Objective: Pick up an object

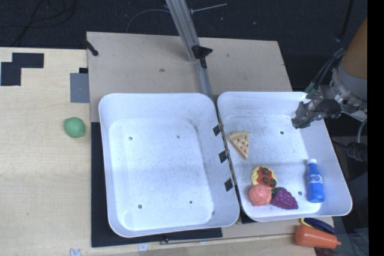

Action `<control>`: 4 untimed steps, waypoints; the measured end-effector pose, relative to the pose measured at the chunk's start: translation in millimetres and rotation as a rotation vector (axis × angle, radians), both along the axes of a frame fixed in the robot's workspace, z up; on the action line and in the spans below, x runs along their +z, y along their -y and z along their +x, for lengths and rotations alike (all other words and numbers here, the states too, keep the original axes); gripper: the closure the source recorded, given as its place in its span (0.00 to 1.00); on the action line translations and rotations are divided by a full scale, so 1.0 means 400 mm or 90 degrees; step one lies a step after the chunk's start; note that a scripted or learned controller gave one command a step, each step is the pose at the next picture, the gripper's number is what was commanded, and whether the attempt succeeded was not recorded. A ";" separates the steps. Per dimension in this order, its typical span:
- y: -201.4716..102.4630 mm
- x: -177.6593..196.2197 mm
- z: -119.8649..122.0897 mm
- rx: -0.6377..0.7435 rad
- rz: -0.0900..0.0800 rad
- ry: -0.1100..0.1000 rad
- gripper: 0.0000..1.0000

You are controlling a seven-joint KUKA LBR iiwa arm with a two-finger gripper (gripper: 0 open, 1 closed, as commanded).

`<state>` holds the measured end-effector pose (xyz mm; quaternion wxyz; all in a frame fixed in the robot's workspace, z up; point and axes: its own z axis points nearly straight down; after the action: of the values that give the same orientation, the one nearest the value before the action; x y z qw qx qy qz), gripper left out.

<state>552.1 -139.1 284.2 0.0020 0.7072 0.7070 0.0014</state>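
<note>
Gripper (302, 119) over right bin (282, 102), upper right part; jaw state impossible to tell. Low in that bin: bottle (314, 181), grapes (284, 198), peach (260, 195), pizza slice (240, 143). Green ball (74, 127) out on bench.

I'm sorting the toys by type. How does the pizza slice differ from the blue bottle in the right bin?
The pizza slice is a flat tan wedge with red spots; the blue bottle is a rounded cylinder with a white cap. The slice lies near the bin's left wall, by the divider; the bottle lies near the right wall, closer to the front. Both lie in the right bin, apart from the gripper.
</note>
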 end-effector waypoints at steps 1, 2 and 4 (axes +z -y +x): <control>-0.001 -0.006 0.000 0.001 0.000 -0.003 1.00; -0.129 -0.002 -0.005 0.002 0.001 -0.003 1.00; -0.382 -0.039 0.002 0.002 0.001 -0.004 1.00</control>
<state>552.7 13.5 268.8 -0.0006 0.7058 0.7084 0.0000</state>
